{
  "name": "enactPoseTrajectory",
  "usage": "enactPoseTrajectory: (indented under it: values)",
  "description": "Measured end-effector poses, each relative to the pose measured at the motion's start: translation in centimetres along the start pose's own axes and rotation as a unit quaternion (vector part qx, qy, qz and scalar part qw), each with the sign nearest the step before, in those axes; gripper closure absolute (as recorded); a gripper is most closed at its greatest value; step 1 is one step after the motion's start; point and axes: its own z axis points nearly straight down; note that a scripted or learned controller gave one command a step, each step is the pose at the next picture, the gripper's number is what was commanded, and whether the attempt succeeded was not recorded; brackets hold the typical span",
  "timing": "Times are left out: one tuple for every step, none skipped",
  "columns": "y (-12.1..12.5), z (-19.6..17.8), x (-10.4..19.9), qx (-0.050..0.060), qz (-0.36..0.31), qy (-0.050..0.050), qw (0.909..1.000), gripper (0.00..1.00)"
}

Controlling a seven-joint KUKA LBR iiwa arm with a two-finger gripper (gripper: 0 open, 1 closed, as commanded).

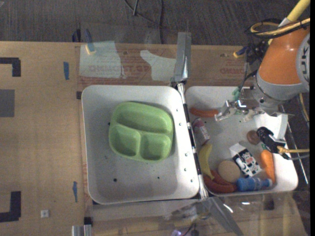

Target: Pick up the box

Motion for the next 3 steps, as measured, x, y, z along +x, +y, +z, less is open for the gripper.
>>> enactPoseTrajectory:
  values:
    - [-3.2,10.6,-5.2,-0.005,0.023,0.0,0.9997,0.0]
    - [-3.1,9.8,-5.4,-0.006,0.026,0.0,0.9997,1.0]
    - [-1.5,4.7,-4.2,-0.002,-0.063,-0.001,0.998,1.0]
